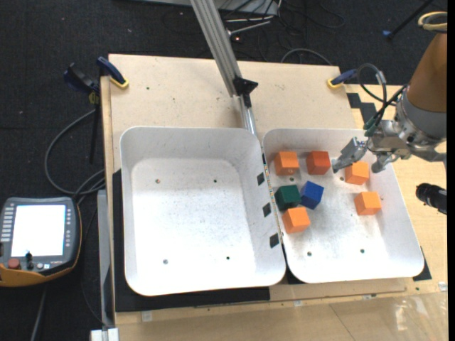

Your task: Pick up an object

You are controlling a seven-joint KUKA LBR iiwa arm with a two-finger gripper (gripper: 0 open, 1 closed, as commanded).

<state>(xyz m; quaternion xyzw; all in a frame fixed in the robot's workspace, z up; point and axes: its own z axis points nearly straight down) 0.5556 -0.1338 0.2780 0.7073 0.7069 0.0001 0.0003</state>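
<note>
Two shallow white bins sit side by side on the bench, and we go from the near side to the far side. At the near left, off the bench, we see a teach pendant (37, 241) with a bright screen lying on the dark floor. The left bin (135, 190) has only small dark specks on its floor. In the right bin (398, 258), the nearest cube is an orange cube (296, 219) close to the dividing wall. A little farther to the right lies another orange cube (367, 202), well apart from the first. Next we see a green cube (287, 196) and a blue cube (311, 194) just beside each other, maybe touching. Farther, the gripper (362, 160) hangs over a fourth orange cube (357, 172); its two fingers are spread, one on the left and one on the right of this cube, and we cannot tell if they touch it. The cube seems to rest on the bin floor. At the far side of the bin stand one more orange cube (286, 162) and a red-orange cube (318, 162), near each other. Behind the bins, a grey metal bar (217, 38) goes slantwise to the far edge of the bench.
</note>
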